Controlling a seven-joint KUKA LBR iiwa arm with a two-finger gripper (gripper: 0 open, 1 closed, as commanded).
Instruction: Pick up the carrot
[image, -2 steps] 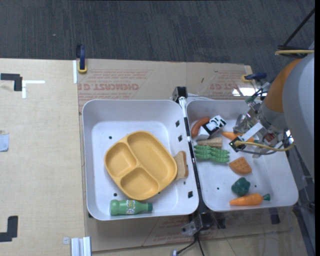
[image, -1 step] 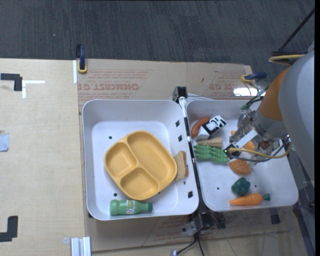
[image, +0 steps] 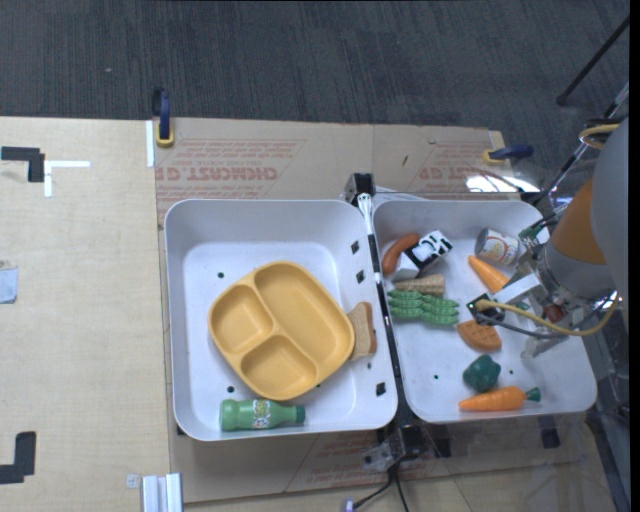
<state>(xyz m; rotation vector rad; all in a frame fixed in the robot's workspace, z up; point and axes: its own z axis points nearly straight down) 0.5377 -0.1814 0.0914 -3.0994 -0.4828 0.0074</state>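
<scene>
The carrot (image: 492, 401) lies along the near edge of the right bin (image: 555, 380). We see a green veggie (image: 482, 372) just behind it. Farther back, the arm (image: 585, 235) hangs over the bin's right edge; we cannot tell if its jaws are spread.

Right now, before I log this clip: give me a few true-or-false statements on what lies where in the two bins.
1. The carrot lies in the right bin. True.
2. The plate sits in the right bin. False: it sits in the left bin.
3. The bottle lies on its side beside the plate. True.
4. The carrot rests on the beans. False: it lies apart from them, near the bin's front edge.
</scene>
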